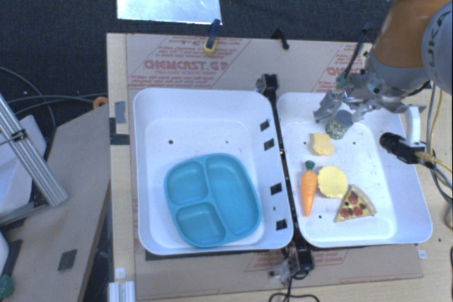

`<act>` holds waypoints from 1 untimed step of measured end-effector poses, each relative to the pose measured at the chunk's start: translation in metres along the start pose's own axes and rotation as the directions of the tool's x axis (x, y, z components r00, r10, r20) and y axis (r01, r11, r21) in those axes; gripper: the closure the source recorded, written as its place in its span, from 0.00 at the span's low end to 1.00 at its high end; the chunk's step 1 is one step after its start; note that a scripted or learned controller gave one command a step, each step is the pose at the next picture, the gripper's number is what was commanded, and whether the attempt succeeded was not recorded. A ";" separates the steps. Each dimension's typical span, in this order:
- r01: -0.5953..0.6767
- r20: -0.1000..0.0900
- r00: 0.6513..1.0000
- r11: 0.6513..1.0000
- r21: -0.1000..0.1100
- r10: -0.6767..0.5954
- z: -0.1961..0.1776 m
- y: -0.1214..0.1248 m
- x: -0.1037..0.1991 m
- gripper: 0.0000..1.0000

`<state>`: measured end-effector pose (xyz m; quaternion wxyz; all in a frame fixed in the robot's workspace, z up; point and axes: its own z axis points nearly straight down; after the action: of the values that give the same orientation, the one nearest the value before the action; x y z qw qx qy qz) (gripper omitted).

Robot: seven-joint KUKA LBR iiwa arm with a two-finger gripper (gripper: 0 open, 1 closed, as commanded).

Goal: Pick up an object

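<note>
My gripper [338,112] hangs low over the back of the right bin [396,223], reaching in from the right on the grey and orange arm [410,32]. Directly under it, touching or nearly touching, lies a small greenish-grey object [337,129]. In front of that sits a small yellow chunk [322,144]. Nearer the bin's front lie an orange carrot [309,187], a round yellow piece [332,181] and a pizza slice [354,205]. Whether the gripper has hold of the greenish object is hidden from this angle.
The left bin [156,117] holds a blue divided plate [211,199]. A black divider strip [277,152] runs between the bins. A black and white fitting [402,143] juts from the arm over the right bin's right side. Cables lie at the bench's right edge.
</note>
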<state>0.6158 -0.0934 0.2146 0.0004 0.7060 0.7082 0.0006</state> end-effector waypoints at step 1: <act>-0.003 0.008 1.000 1.000 -0.010 0.003 0.127 -0.014 0.004 0.00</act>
<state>0.6019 -0.0892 0.0874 0.0068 0.7070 0.7072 0.0015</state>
